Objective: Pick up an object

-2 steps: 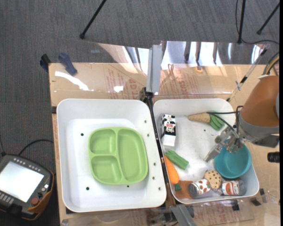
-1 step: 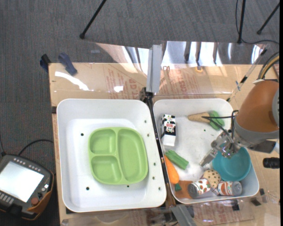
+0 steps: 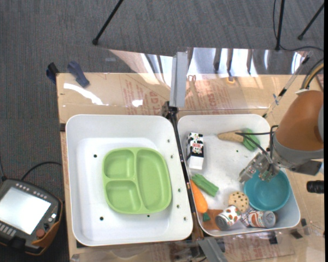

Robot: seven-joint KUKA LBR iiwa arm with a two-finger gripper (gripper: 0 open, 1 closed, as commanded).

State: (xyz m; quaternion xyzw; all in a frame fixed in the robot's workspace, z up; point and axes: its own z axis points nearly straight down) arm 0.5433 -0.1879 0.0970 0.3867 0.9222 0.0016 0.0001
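Gripper (image 3: pixel 261 170) hangs low in the right bin (image 3: pixel 229 125), over the near-left rim of the teal bowl (image 3: pixel 269 192); whether it is parted or closed cannot be told, and nothing is visibly caught in it. Left of the bowl lies a cookie (image 3: pixel 239 200), with two cans (image 3: pixel 245 218) below, an orange carrot (image 3: pixel 199 198) farther left, and a cow-print milk carton (image 3: pixel 195 150) up-left.

Two bins sit side by side on the tabletop (image 3: pixel 115 94). Left bin (image 3: pixel 79 146): a divided plate (image 3: pixel 136 180) at its centre. Right bin (image 3: pixel 224 123): carton (image 3: pixel 195 150) at upper left, carrot (image 3: pixel 199 198) along the left wall, cookie (image 3: pixel 238 200) and two cans (image 3: pixel 246 218) at the lower edge, bowl (image 3: pixel 269 192) at lower right. The end effector (image 3: pixel 258 171) is over the bowl's upper left rim.
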